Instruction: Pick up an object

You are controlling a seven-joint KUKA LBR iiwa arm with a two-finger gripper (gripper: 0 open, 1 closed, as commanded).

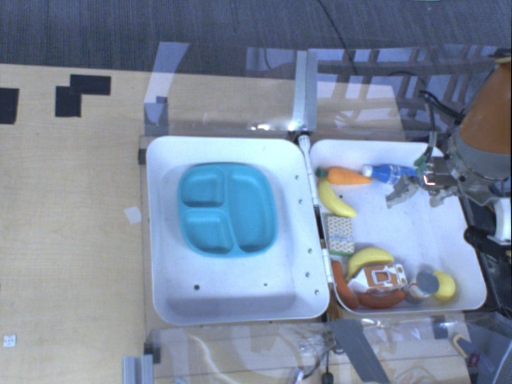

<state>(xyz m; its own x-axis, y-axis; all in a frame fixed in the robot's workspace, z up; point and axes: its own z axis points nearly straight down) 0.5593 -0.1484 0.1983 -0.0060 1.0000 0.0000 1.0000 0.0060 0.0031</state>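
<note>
Claw (418,189) spread, holding nothing, just right of bottle (390,172) lying lengthwise left-right, carrot (348,177) and banana (335,199) beyond.

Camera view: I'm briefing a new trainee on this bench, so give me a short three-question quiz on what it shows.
1. True or false: the blue divided tray lies in the right bin.
2. Which lies nearest the tool? A) carrot B) blue bottle C) lemon
3. Fill in: the arm carries an ____ band above its wrist.

Key: 1 false, it lies in the left bin; 2 B; 3 orange.
</note>
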